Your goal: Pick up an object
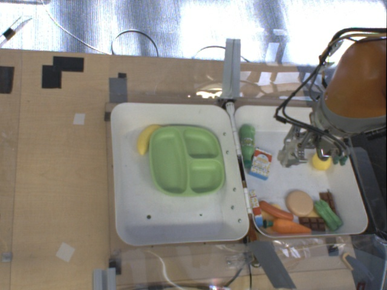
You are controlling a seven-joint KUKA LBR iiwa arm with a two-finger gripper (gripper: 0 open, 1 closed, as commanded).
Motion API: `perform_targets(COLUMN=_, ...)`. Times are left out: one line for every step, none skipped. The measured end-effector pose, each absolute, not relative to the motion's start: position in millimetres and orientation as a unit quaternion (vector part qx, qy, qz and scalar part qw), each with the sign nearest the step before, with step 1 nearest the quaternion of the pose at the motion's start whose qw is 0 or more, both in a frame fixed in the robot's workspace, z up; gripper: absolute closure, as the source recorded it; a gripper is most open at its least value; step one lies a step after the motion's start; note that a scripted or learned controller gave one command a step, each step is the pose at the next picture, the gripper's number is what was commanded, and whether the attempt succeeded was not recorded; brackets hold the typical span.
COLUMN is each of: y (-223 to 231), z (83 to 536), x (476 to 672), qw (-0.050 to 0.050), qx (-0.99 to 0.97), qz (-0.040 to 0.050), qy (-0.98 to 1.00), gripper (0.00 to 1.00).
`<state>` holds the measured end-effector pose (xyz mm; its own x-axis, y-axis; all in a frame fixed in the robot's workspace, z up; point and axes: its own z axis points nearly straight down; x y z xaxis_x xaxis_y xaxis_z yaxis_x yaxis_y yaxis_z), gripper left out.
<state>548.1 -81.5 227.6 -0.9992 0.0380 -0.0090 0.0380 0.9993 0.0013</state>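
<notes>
White right bin: hand near yellow ball, far wall close; grip unclear.

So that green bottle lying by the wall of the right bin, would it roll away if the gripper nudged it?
Probably a little. The green bottle lies on its side and looks round, so a sideways push could roll it, though the bin's wall beside it should stop it that way. It looks like smooth plastic, so fingers may slip. The small carton close by might block it.
</notes>
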Motion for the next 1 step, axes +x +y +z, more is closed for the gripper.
perform_targets(y=-167.0, z=333.1, x=535.5, qw=0.007, qx=-0.132, qz=-0.0031, qy=0.991, gripper=1.0)
